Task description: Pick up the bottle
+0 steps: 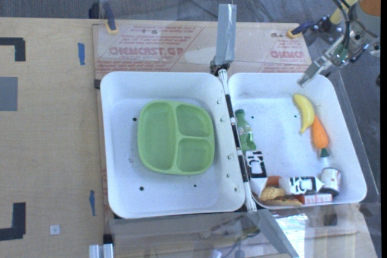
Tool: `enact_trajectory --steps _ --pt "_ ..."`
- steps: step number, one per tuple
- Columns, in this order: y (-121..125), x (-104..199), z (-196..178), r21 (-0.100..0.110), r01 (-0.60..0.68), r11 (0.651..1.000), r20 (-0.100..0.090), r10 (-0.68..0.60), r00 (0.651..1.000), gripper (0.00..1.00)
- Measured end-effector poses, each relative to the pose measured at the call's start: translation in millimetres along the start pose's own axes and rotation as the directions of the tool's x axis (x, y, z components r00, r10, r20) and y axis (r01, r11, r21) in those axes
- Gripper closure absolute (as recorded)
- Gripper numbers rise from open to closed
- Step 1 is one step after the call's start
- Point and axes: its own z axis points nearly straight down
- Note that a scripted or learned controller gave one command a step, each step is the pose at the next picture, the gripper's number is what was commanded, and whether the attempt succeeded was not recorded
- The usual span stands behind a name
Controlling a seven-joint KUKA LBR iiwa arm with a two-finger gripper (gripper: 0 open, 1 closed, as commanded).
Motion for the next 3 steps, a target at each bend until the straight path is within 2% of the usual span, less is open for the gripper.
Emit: enact_trajectory --steps 1,2,3 --pt "-79.8 3.2 111.9 0.001 -0.111 0.994 0.0 0.111 0.994 0.0" --pt "-29.4 -51.6 71.7 -0.002 -0.018 1.0 0.003 0.018 1.0 0.0" --pt "-18.7 8.4 180.7 -0.002 -0.019 1.0 0.002 0.019 1.0 0.0"
